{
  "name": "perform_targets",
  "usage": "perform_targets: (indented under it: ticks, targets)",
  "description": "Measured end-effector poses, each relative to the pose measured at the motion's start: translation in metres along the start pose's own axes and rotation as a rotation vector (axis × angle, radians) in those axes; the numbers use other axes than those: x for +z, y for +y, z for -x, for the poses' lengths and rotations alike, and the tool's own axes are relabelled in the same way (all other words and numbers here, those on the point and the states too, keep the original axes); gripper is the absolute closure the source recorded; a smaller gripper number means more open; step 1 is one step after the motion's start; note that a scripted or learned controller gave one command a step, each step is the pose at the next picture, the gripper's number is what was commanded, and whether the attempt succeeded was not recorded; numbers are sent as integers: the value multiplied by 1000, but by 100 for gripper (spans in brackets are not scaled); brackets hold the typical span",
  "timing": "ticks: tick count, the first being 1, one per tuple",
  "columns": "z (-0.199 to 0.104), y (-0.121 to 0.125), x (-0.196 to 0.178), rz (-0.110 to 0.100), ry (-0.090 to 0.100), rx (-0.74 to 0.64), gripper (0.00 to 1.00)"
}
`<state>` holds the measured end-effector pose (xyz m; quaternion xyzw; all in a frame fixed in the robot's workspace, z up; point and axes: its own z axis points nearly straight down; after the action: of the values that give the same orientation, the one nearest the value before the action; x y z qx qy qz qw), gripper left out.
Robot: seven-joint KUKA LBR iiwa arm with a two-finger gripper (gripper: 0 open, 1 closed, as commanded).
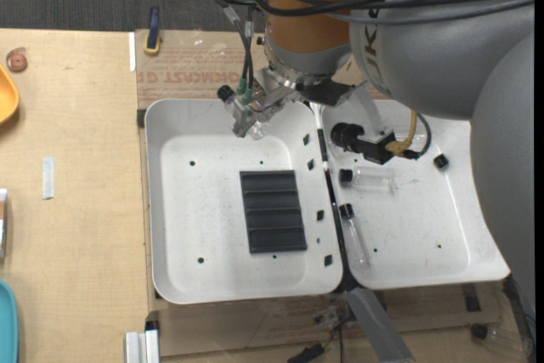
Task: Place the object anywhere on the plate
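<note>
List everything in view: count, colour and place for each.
left bin: one, white, centre of the view
right bin: one, white, beside it, to the right
ribbed plate: one, black, flat in the left bin
clear tube: one, transparent, right bin, far part
slim syringe-like tube: one, transparent, along the right bin's left wall
small block: one, black, right bin, near the arm
clamp: one, blue, beyond the left bin
curved thing: one, orange-yellow, left edge
arm: one, grey with orange band, from the right
pincer: one, metal grey, above the left bin, beyond the plate
</note>
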<state>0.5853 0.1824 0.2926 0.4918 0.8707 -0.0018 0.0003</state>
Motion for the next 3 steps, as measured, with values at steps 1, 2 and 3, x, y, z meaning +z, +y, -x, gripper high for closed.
perform_targets:
  ticks: [1, 2, 3]
  targets:
    - [0, 30, 52, 0, 1, -175, 100]
    - [-56, -31, 22, 0, 1, -276, 100]
    - [-56, -30, 22, 0, 1, -276, 0]
